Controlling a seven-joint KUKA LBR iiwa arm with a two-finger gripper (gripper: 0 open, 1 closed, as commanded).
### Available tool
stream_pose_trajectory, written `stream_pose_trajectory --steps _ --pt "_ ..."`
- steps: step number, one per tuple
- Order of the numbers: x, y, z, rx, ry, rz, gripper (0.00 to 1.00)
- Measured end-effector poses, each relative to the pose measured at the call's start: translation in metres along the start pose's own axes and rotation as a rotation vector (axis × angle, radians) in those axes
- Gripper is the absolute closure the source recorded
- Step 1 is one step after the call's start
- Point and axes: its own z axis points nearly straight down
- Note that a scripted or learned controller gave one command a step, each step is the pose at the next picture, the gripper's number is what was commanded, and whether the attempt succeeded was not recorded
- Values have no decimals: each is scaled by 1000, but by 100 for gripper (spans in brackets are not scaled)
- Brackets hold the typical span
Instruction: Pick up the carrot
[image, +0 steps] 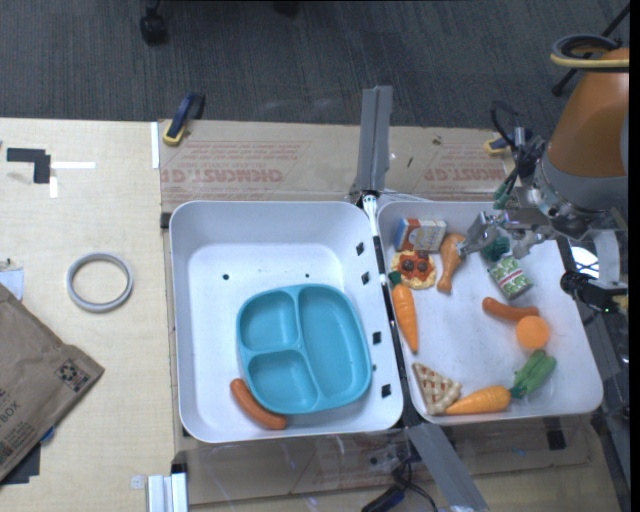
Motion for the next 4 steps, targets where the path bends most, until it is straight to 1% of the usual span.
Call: stream_pose_trajectory --steps 1,2,3,4 --pt "-51 -41 19 -1 0 57 0" --pt "-90 -72 118 -4 1 -93 0" --pt "-91 -71 112 -2 2 -90 100" --pt "-25 -80 57 -3 0 -133 100"
